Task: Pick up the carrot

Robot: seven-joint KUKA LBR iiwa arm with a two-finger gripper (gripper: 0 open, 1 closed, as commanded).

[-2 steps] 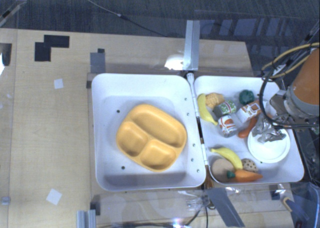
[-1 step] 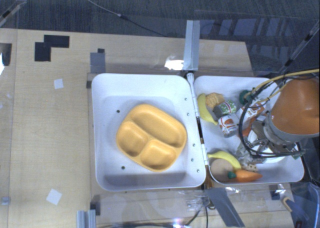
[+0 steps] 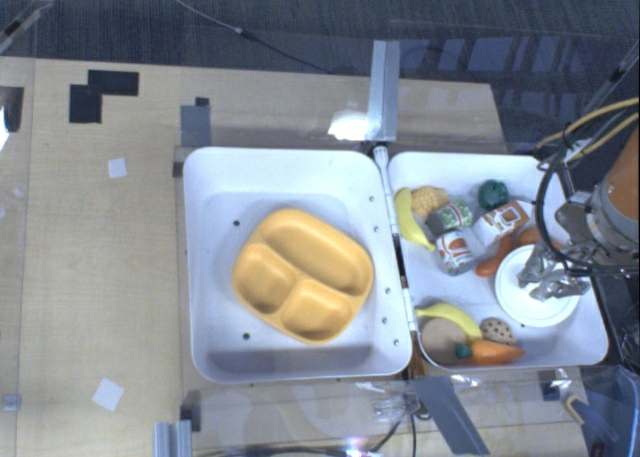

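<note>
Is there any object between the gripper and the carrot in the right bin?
Nothing tall blocks the way. The gripper hangs over the white plate, and the carrot lies toward the bin's near edge, just past that plate's rim. A cookie touches the carrot's upper side, and a banana lies to its left, so the fingers have little room there.

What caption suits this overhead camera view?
Gripper hovering over the white plate in the right bin; carrot untouched.

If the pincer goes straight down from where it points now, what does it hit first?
Most likely the white plate right beneath the pincer, though the height above it is hard to judge.
</note>
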